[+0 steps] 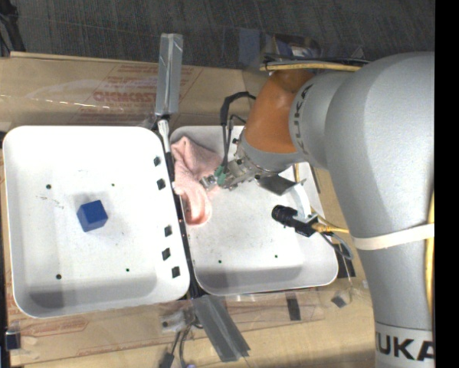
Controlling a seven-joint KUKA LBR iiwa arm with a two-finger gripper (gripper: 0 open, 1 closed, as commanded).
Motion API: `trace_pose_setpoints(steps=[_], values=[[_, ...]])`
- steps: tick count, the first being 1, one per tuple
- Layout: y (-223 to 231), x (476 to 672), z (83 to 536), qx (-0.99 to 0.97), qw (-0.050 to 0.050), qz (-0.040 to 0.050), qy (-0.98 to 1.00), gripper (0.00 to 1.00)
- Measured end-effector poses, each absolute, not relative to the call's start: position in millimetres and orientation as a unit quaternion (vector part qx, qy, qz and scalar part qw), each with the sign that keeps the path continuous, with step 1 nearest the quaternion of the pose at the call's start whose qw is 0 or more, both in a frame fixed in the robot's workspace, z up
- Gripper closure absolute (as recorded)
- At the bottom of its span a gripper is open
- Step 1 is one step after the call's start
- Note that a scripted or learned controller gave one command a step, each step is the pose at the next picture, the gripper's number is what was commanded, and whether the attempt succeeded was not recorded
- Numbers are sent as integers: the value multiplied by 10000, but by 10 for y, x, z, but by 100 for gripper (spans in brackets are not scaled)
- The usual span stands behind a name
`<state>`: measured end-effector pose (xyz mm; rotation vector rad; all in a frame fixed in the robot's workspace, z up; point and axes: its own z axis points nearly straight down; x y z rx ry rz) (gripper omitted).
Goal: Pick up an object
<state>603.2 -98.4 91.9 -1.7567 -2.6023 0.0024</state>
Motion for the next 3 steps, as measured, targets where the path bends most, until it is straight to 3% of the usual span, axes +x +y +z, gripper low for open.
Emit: trace_pose_setpoints(steps=[1,2,3], values=[[-1018,6565,1006,-5925,11,10,-8055,0],[-1004,6573,1117,-5896,11,12,-8077,100],[-497,6568,2013,-6380,5,7,-7700,100]])
